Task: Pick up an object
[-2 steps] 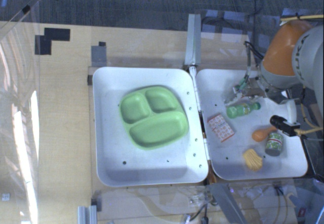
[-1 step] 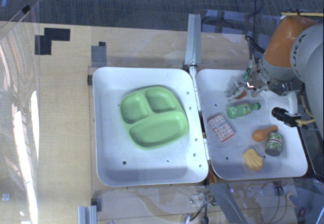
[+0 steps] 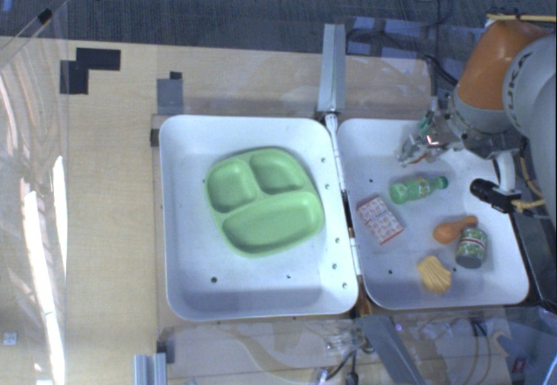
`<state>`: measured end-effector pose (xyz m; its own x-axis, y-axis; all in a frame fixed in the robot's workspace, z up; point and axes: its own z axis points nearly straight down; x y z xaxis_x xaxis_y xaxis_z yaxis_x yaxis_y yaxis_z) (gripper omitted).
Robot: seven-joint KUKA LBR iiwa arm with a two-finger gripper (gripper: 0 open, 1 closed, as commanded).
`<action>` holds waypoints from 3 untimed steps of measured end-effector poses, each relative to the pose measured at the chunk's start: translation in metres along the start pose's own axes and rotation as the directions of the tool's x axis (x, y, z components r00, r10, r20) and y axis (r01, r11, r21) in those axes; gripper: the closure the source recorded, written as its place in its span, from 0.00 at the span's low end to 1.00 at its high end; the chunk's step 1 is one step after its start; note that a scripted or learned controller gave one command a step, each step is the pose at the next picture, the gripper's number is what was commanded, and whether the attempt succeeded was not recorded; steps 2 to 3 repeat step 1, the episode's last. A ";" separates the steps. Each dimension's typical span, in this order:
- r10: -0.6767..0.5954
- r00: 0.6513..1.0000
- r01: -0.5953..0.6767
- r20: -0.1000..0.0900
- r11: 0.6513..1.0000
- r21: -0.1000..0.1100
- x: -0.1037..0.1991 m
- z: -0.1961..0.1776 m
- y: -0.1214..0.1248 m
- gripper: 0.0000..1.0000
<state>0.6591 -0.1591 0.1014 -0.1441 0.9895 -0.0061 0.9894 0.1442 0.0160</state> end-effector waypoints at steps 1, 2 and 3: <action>0.082 0.997 -0.082 -0.003 0.997 0.007 0.047 -0.113 -0.002 1.00; 0.082 0.997 -0.082 -0.003 0.997 0.007 0.047 -0.113 -0.002 1.00; 0.082 0.997 -0.082 -0.003 0.997 0.007 0.047 -0.113 -0.002 1.00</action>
